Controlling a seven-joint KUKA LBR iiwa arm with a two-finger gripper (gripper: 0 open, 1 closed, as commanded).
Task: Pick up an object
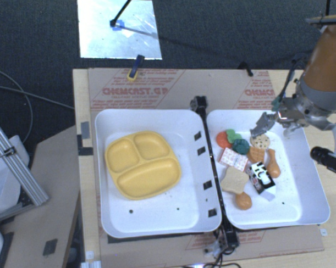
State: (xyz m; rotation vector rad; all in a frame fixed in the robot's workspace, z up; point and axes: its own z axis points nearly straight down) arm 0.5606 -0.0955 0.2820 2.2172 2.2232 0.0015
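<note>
Nothing lifted yet as I read it: hand (265, 124) hangs over right bin's (308, 208) upper edge, just above the cookie (259, 141) atop the toy pile, grip state unreadable, pickup remains.

The arm (326, 59) reaches in from the right, wrist angled down-left, pincer (265, 124) low and tilted.
</note>
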